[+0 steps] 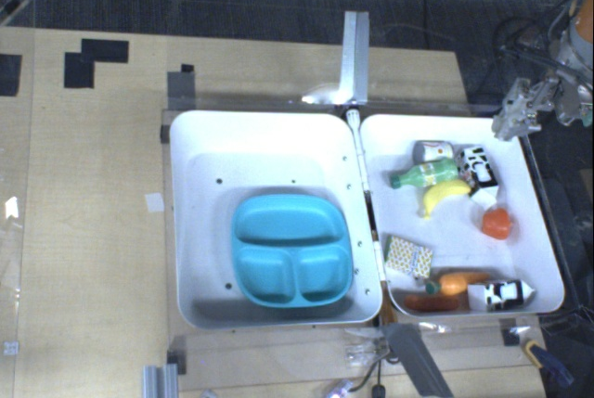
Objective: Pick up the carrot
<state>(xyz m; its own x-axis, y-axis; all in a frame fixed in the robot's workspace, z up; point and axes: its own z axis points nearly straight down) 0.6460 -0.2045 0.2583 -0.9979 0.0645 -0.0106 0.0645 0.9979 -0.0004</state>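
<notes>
Pincer (516,115) hung above far right corner of right bin (534,166) — grip state impossible to tell, nothing seen held. Carrot (457,282) lay well apart at near wall, touching black-and-white carton (501,294), beside patterned packet (409,256). Judged approach stage — grasp not begun. Next called for travel toward near wall, descent over carrot, clear of carton.

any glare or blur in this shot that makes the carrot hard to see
Camera view: soft overall, so the carrot reads as an orange smear at the right bin's near wall; a bright glare patch sits on the bench behind the bins; the gripper at upper right is blurred and dim.
</notes>
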